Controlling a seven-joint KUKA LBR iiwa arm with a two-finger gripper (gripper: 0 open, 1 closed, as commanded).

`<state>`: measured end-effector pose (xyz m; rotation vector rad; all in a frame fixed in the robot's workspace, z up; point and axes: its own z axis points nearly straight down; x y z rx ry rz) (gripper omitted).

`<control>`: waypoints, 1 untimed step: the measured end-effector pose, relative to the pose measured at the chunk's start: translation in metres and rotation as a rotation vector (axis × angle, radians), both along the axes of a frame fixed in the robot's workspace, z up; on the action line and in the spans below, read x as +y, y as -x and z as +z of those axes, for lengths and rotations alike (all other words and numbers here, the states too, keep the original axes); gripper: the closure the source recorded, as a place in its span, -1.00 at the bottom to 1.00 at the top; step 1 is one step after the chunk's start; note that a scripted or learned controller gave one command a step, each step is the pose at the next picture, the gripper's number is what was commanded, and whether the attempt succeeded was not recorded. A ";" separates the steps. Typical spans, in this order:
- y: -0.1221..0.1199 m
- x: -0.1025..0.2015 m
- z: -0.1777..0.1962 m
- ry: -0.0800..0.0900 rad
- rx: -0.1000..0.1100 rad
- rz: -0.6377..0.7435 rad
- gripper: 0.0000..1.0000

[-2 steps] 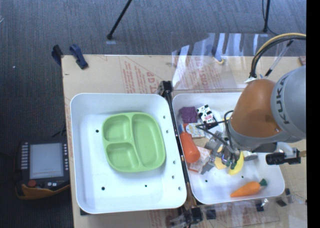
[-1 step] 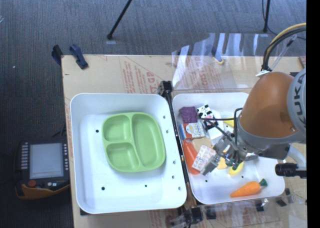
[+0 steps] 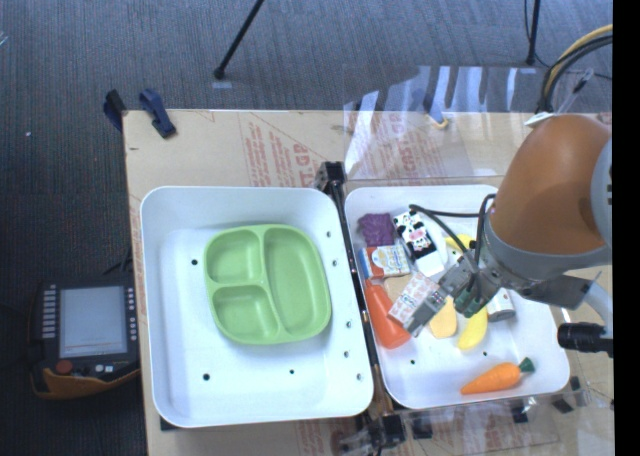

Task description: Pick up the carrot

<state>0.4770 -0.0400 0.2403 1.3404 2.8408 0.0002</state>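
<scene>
The carrot (image 3: 490, 379) is orange with a green top and lies flat near the front right corner of the right bin (image 3: 440, 399). My gripper (image 3: 428, 307) hangs low over the middle of that bin, up and to the left of the carrot and well apart from it. It is just above a red-orange item (image 3: 384, 318) and a small orange piece (image 3: 443, 325). The grey arm with its orange band (image 3: 550, 194) comes in from the right and hides part of the bin's back right area.
Around the gripper lie a yellow banana (image 3: 472, 330), a small carton (image 3: 388, 262), a purple item (image 3: 376, 228) and a black-and-white toy (image 3: 415, 234). The left bin (image 3: 170, 374) holds a green divided plate (image 3: 268, 282). A teach pendant (image 3: 88, 329) sits left of the bench.
</scene>
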 end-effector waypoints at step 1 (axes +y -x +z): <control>0.002 -0.017 -0.042 0.000 0.008 -0.207 1.00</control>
